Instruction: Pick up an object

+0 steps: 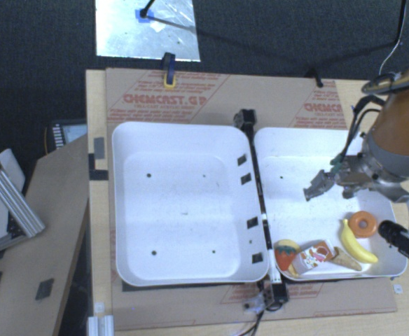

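The right bin (288, 152) holds a small cluster of toy food along its near edge. A yellow banana (355, 243) lies at the right, with an orange round fruit (363, 223) just above it. A red and white packet (312, 256) sits beside a red and yellow piece (286, 252), and a tan wedge (346, 260) lies next to the packet. My gripper (319, 185) hangs over the middle of the right bin, up and left of the food. Nothing shows between its fingers.
The left bin (183, 201) sits beside the right one, with a black divider strip (255, 187) between them. Both rest on a cardboard sheet (211, 93). A black fixture (400, 238) juts in at the right bin's edge. A metal plate (147, 18) lies beyond the bench.
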Robot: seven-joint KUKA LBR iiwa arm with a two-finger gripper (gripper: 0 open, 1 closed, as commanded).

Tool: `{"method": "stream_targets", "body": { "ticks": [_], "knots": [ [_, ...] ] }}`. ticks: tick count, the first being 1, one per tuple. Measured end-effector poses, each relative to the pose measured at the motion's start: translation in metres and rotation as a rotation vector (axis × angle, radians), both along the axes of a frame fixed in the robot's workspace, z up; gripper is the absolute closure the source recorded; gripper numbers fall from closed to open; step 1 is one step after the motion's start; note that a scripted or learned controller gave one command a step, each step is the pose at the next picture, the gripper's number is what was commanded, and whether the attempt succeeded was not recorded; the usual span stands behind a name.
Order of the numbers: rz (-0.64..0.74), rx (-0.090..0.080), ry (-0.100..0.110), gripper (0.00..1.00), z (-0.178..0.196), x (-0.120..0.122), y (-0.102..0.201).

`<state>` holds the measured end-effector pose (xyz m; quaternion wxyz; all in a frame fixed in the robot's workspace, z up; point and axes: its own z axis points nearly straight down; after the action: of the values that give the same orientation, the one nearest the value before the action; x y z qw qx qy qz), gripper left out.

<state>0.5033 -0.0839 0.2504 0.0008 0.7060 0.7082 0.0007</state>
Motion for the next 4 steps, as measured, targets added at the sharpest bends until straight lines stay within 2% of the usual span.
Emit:
{"method": "stream_targets", "body": {
  "ticks": [1, 2, 3, 4],
  "knots": [
    [0.009, 0.002, -0.019, 0.00, 0.164, -0.015, 0.062],
    [0.006, 0.002, -0.013, 0.00, 0.265, -0.016, 0.110],
    [0.006, 0.002, -0.002, 0.00, 0.286, -0.017, 0.160],
    [0.006, 0.002, -0.001, 0.00, 0.285, -0.017, 0.206]
  ]
}}
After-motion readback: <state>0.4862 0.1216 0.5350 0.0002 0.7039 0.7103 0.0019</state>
